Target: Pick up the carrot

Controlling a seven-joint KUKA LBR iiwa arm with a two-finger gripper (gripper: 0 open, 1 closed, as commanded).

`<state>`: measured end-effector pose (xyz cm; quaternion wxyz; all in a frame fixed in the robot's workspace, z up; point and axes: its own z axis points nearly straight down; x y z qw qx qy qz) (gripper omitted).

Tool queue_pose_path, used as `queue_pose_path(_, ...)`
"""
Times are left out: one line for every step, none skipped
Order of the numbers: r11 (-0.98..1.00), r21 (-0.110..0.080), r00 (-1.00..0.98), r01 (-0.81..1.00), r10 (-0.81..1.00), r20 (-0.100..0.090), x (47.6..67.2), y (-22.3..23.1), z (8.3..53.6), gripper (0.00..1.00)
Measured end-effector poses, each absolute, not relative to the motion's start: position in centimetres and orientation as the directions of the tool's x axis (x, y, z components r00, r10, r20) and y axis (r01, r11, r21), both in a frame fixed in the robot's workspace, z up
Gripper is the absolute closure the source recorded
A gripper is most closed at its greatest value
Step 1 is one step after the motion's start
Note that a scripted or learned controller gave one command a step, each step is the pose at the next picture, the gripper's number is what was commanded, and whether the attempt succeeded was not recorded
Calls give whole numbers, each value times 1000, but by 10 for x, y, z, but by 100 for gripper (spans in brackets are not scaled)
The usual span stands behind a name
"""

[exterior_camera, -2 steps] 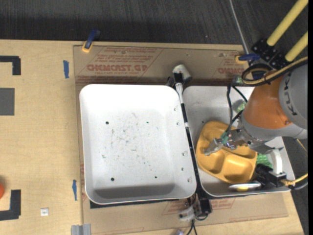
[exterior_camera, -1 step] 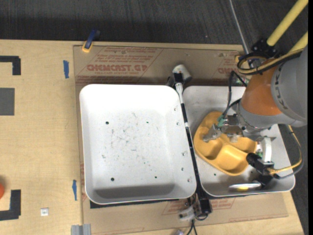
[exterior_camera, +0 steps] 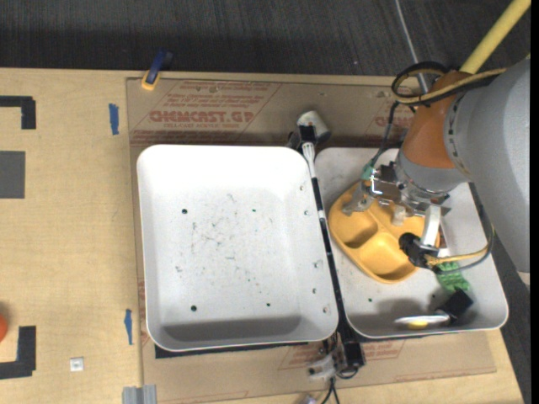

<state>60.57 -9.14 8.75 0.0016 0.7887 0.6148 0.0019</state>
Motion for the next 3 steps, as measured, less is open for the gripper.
queue_pose_path(-5, -3, 5, 1000, 1000, 1, 563, -99, 100, 0)
queue_pose_path(433, 9, -433, 901, 901, -3, 583, -119, 89, 0)
queue_pose_path(432, 17, -432, 902, 902, -6, 586, -118, 101, 100)
